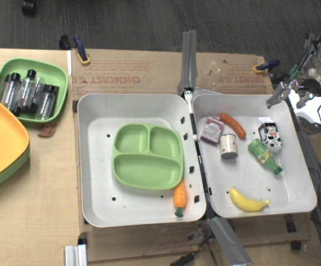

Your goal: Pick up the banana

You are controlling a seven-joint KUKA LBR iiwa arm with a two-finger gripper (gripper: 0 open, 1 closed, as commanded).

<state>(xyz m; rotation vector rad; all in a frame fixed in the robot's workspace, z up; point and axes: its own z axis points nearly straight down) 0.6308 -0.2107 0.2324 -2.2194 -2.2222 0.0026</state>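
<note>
Banana loose at lower right of frame, clear for grasping; gripper parked upper right, finger state impossible to tell.

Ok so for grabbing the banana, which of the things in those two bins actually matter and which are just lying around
Part of the job:
banana, in the right bin, near its front edge
gripper, at that bin's far right corner

Just lying about:
green divided plate, left bin
carrot, beside that plate
orange sausage
purple box
small can
green bottle
cow-print carton
</note>
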